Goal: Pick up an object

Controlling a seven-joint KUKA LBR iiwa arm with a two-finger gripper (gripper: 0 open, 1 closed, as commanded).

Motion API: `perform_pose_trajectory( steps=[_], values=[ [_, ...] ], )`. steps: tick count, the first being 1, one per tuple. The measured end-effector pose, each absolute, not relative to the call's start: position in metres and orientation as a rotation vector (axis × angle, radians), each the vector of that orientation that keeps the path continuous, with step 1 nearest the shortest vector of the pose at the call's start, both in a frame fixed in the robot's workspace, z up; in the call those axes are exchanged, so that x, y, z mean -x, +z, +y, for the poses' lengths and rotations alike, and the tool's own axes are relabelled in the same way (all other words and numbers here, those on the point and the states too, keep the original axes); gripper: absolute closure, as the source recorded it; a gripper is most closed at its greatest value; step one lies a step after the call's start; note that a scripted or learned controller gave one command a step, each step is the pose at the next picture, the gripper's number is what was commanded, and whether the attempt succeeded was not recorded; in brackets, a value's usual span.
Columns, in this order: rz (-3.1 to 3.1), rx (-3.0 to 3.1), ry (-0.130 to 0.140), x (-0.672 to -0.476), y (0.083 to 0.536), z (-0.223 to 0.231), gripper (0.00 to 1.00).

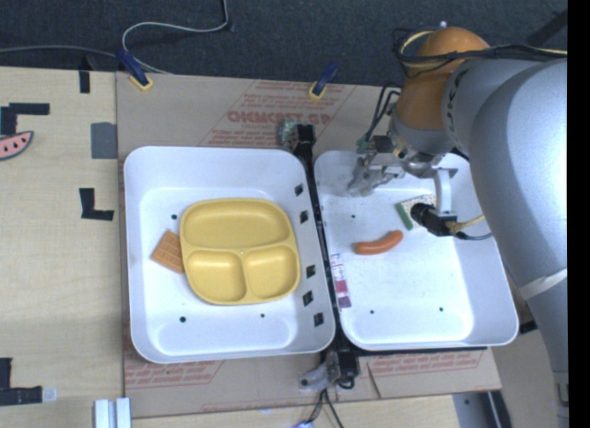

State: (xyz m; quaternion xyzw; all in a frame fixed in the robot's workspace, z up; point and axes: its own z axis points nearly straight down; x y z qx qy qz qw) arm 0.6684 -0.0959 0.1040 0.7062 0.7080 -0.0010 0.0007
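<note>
An orange-brown sausage (378, 243) lies in the middle of the right bin (433, 311). My gripper (366, 177) hangs over that bin's back left corner, up and slightly left of the sausage and apart from it. Nothing shows in its grasp. A small green and white piece (406, 211) lies just right of the gripper, partly under the wrist. In the left bin (152, 325) a yellow divided plate (240, 249) sits in the middle, with a tan cracker-like square (168, 251) tucked against its left edge.
The grey arm with its orange band (433, 85) covers the right bin's back right part. A black divider with clips (313, 232) runs between the bins. Cables (175, 29) and yellow-blue clamps (323, 83) lie behind the bins on the cardboard.
</note>
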Motion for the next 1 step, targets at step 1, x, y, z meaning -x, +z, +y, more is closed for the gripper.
perform_pose_trajectory(
  steps=[1],
  values=[
    [2.223,-2.218,-0.004,-0.6684,0.1039,-0.0959,0.0]
  ],
)
